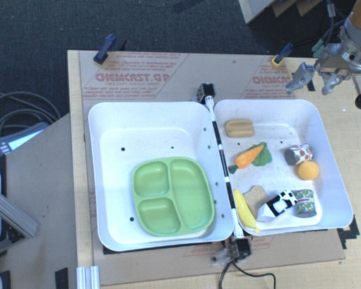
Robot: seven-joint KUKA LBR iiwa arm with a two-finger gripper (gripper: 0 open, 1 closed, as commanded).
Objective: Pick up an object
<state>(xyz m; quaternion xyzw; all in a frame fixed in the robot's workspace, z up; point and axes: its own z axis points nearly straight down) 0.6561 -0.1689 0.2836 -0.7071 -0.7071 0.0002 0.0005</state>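
Two white bins sit side by side as we look down: a green divided tray (171,196) in the left bin (108,125), a carrot (248,157), banana (245,211), orange ball (308,171) and bread-coloured block (239,128) in the right bin (325,125). Our gripper (316,77) hangs beyond the right bin's far rim, jaws apart, holding nothing.

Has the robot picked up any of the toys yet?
Not yet. Nothing looks done: the hand is open with nothing in it, up above the far corner of the right bin. The toys lie in that bin: the carrot, the orange ball, the banana and the bread. What's left is everything: reach down, close on one toy and lift it.
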